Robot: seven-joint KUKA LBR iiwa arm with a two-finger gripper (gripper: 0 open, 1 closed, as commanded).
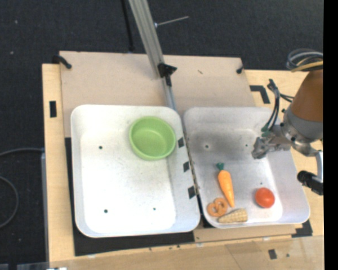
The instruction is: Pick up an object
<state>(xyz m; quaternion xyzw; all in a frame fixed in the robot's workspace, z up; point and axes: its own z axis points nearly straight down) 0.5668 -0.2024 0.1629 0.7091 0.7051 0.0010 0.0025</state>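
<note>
The gripper (261, 149) is hanging over the upper right part of the right bin (214, 120), and whether it is released or clenched cannot be told from this view; nothing is showing in its grasp. The objects in that bin are all lying toward its near edge, apart from the gripper: one carrot (226, 187) with a green top is lying down and to the left of it, one red tomato (264, 197) is sitting almost straight below it, one pretzel (217, 207) is resting at the carrot's lower end, and one pale waffle cone (233, 216) is lying just beside the pretzel. The arm (308, 103) is reaching in from the right, its orange band sitting above the grey wrist, pointing down and leftward into the bin. One green bowl (152, 138) is sitting upright in the upper right part of the left bin (101, 207). The two white bins are lying side by side on the surface (129, 77)
</note>
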